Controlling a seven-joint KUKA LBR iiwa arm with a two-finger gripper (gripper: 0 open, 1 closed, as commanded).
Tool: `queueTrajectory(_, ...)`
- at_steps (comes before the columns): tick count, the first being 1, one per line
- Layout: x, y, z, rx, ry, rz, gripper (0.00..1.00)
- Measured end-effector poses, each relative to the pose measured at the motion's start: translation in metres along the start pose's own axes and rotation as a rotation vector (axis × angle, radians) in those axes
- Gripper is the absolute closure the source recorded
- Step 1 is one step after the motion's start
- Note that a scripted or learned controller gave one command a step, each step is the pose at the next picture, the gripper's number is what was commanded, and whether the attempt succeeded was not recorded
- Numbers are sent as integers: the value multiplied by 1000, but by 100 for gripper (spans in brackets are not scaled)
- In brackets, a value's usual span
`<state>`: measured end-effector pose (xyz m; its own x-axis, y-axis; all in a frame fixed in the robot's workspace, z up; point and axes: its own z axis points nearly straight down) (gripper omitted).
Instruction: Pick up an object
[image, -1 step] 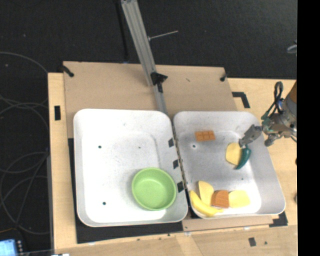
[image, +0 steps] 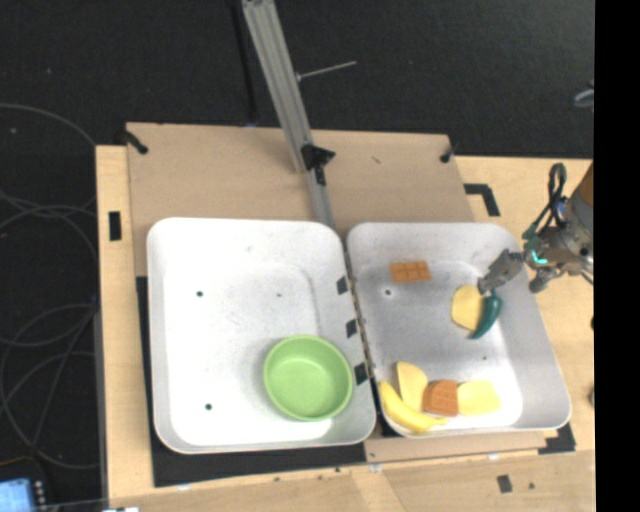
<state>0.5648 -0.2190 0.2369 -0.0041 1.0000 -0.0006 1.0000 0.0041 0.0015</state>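
At right of centre in the frame, the gripper hangs over the right bin, fingers spread and holding nothing. The yellow-and-teal object lies just below-left of them, long axis near vertical.

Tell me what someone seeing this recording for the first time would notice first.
The green bowl stands out most, sitting alone in the left bin near its front right corner. Next comes the cluster of yellow and orange pieces piled at the front of the right bin. The gripper reaches in over that bin's right rim, close to a yellow and teal object, with a small orange waffle-like piece lying further back.
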Motion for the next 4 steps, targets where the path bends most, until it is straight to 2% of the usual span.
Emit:
queueTrajectory(2, 14, -8, 94, 4, -1, 4, 0)
queueTrajectory(3, 13, -4, 131, -10, -4, 4, 0)
queueTrajectory(4, 12, -3, 120, -15, -5, 6, 100)
